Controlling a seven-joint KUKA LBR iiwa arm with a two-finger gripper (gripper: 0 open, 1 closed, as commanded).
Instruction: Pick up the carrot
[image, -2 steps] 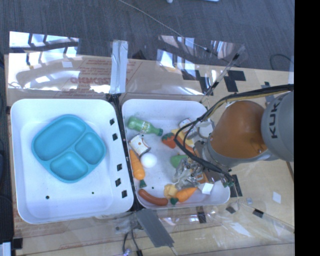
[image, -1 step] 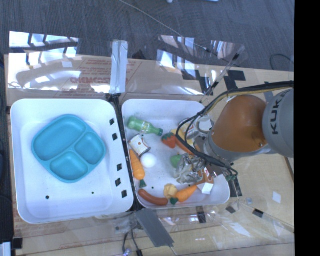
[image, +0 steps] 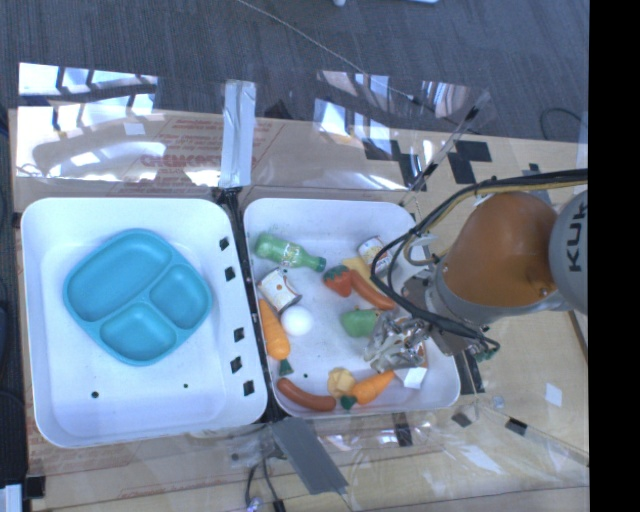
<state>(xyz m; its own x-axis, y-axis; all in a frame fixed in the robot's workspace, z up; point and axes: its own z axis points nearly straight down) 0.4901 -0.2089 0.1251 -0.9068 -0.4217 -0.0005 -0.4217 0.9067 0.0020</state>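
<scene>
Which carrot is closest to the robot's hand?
The carrot by the right bin's bottom edge, just below the hand. The other carrot lies along the bin's left wall, beside the white egg.

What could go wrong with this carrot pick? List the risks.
1. The gripper hangs over crowded toys: a carrot, a green piece and a white block lie close, so it may catch the wrong one.
2. Another carrot lies by the bin wall, leaving little room.

A robotics lab: a grey-and-orange industrial arm (image: 500, 260) trailing black cables (image: 430, 215) works over two shallow white plastic bins (image: 60, 400) on a taped cardboard-covered table (image: 300, 150), dark carpet (image: 150, 40) along the top.
</scene>
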